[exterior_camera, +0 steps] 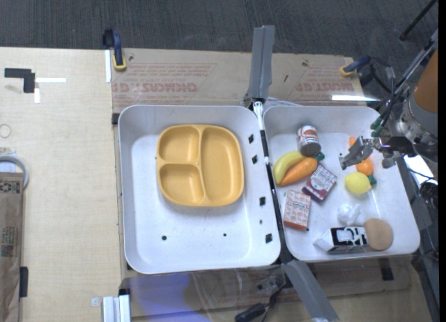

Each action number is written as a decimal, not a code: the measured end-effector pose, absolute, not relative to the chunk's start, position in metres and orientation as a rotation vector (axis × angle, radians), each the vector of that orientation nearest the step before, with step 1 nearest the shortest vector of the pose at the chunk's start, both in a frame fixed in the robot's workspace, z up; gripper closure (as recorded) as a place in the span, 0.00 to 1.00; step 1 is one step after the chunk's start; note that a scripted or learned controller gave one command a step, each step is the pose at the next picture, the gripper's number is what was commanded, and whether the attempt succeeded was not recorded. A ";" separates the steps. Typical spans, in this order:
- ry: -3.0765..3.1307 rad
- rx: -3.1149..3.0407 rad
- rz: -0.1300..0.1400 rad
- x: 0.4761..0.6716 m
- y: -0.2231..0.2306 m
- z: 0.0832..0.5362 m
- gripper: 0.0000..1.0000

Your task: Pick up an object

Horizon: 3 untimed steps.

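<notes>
Over the right bin (411, 240), I am watching the gripper (357, 152) hovering — jaw state I cannot tell — with the lemon (357, 183) lying just below it.

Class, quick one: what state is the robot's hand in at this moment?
Hand: above the right bin, near the lemon; open or closed cannot be told.

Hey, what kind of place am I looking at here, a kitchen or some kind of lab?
Most likely a robotics lab bench, not a kitchen: two white bins sit on clamped cardboard, a robot gripper reaches in, and the food looks like toys, such as the banana.
</notes>
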<state>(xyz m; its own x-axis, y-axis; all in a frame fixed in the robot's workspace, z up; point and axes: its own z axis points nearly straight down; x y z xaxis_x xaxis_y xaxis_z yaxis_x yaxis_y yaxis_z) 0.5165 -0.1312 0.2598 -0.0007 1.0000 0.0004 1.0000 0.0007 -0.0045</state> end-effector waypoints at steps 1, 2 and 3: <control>-2.069 -2.360 0.004 0.575 -0.199 0.143 0.00; -1.965 -2.447 0.003 0.508 -0.209 0.133 0.00; -2.079 -2.351 0.001 0.578 -0.200 0.091 0.00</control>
